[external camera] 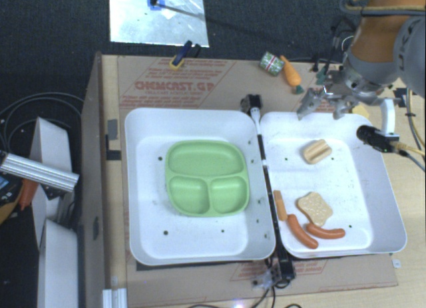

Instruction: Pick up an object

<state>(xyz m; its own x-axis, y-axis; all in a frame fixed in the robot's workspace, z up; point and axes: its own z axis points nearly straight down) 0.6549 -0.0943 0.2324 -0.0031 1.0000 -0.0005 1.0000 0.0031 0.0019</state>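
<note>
Above the bread roll (316,151), the gripper (326,106) hangs over the right bin's (389,197) far edge, fingers spread, holding nothing. Next it must drop onto the roll.

arm (389,27) cut off at right edge, small can (271,62) label too small to read

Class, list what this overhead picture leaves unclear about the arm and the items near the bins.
- Tool: too small and blurred in the camera view to tell open from shut.
- Arm: cut off by the top and right edges.
- Small can behind the right bin: label too small to read.
</note>
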